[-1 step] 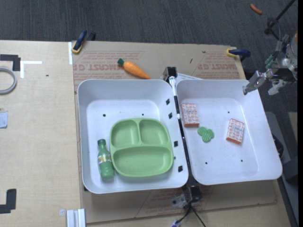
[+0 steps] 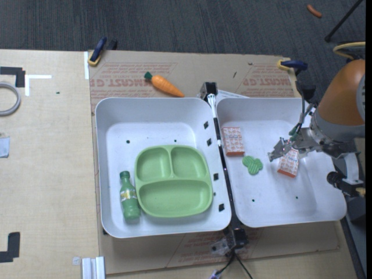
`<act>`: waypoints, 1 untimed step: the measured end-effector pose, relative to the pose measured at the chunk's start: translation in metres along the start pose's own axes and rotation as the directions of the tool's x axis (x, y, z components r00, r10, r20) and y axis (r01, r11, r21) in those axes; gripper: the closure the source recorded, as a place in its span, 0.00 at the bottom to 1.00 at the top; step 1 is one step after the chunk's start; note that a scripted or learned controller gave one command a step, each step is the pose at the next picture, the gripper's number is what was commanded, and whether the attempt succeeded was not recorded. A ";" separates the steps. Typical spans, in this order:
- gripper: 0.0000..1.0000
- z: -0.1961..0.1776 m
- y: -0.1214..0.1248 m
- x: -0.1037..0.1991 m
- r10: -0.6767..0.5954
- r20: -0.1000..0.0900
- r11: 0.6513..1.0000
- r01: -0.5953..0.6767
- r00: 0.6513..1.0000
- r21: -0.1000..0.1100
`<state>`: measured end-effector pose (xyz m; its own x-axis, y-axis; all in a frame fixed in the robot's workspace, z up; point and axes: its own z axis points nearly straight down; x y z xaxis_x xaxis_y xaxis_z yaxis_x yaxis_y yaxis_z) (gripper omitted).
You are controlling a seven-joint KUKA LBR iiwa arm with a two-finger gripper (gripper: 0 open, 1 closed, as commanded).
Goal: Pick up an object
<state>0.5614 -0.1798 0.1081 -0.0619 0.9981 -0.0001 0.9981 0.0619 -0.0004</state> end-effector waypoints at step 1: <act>1.00 -0.010 0.001 0.000 0.001 0.001 1.000 -0.001 1.000 -0.001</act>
<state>0.5622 -0.1802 0.1180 -0.0604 0.9982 -0.0008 0.9982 0.0604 0.0008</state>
